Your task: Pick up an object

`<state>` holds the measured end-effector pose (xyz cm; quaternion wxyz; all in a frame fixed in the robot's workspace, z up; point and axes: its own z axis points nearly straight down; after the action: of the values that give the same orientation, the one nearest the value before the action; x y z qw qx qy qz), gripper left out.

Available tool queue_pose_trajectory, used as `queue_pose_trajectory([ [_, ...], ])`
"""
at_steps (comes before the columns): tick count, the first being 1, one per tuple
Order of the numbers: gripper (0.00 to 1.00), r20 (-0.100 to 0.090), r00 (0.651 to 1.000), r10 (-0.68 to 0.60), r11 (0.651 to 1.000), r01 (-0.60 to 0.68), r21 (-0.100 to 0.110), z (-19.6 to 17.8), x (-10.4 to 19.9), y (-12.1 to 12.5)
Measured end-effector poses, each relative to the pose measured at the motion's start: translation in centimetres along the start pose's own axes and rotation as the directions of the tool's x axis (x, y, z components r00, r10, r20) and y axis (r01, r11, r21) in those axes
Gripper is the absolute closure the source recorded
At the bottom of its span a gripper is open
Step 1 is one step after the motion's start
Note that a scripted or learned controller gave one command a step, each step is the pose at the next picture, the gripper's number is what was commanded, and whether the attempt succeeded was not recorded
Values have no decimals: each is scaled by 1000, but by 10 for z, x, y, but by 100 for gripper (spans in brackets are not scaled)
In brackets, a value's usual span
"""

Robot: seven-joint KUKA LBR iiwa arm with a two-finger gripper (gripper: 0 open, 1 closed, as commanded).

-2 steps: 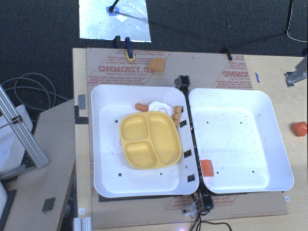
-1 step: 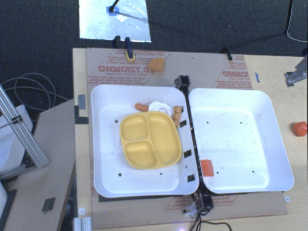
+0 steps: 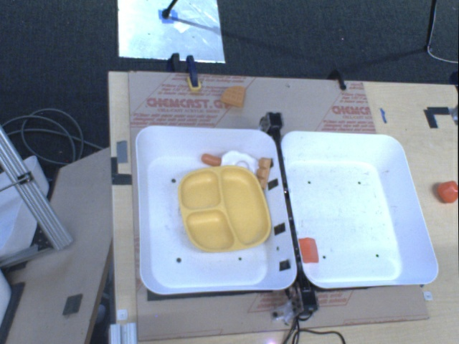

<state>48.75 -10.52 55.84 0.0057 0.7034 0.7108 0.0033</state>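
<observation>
A yellow sectioned tray (image 3: pixel 224 208) lies in the middle of the left bin (image 3: pixel 161 264). Behind it sit a small orange sausage-shaped piece (image 3: pixel 211 160), a white cup-like object (image 3: pixel 238 160) and a small tan block (image 3: pixel 264 170) near the bin's right wall. An orange-red block (image 3: pixel 308 249) rests in the right bin (image 3: pixel 401 264) at its front left corner.
A tan sponge-like piece (image 3: pixel 233 96) lies on the board behind the left bin. An orange-red object (image 3: pixel 447 191) sits on the bench right of the right bin. A blue and yellow clamp (image 3: pixel 192 74) stands at the board's back edge. Cables trail at the left and front.
</observation>
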Motion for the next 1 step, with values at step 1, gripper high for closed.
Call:
queue_pose_trajectory([
  [1, 0, 0, 1000, 0, 1000, 0, 1, 0, 0, 0],
])
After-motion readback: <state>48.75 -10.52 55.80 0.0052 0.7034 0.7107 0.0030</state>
